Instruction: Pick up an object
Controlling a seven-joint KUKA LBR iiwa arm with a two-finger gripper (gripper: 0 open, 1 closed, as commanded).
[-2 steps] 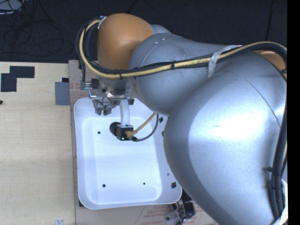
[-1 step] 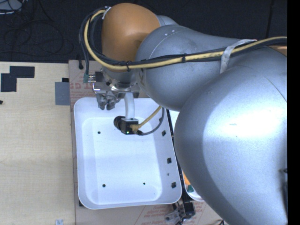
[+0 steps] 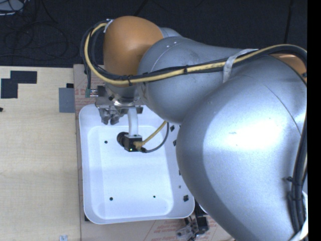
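Observation:
My gripper hangs below the orange wrist band, over the far left corner of the left white bin. It points down toward the bin floor, close to the back wall. Three small dark dots mark the bin's floor. The arm's bulk hides the right side of the scene.
The grey arm spans the right of the view and covers the second bin. To the left lies the pale wooden bench with black patches and a grey patch. Dark cables lie behind the bench.

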